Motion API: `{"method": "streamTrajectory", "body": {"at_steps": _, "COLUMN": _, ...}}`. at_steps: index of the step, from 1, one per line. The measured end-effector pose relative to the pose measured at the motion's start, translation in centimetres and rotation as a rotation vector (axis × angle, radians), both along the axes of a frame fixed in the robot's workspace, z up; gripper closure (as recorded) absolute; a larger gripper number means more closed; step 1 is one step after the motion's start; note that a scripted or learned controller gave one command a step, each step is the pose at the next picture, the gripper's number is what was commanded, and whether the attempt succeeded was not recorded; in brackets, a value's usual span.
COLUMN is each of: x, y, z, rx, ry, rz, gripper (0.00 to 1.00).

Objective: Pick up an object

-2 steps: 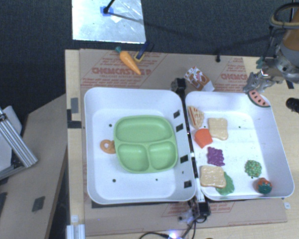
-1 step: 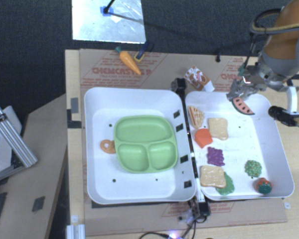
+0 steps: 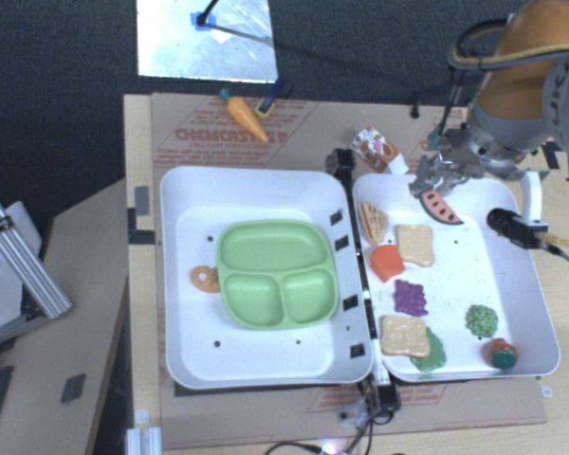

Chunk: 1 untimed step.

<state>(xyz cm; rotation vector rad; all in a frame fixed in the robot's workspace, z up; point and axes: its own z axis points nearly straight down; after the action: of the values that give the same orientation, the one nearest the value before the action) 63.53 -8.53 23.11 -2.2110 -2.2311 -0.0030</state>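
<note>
With toast (image 3: 404,333) lying nearest in the right bin (image 3: 536,311), the claw (image 3: 434,180) is hanging over the watermelon slice (image 3: 443,208) at the bin's far edge, grip state impossible to tell, seemingly lining up a grasp needing a straight descent.

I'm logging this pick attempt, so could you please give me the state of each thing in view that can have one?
Gripper: low over the right bin's far edge, beside the watermelon slice.
Watermelon slice: lying flat in the right bin.
Green tray: upright, compartments bare, in the left bin.
Pretzel: flat beside the tray.
Carrot: outside the bins.
</note>
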Motion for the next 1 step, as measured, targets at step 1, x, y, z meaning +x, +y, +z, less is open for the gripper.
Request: {"method": "streamTrajectory", "body": {"at_steps": 1, "x": -2.73, "y": 5.0, "z": 0.74, "rx": 0.0, "ry": 0.002, "rz": -0.001, "gripper": 1.0}}
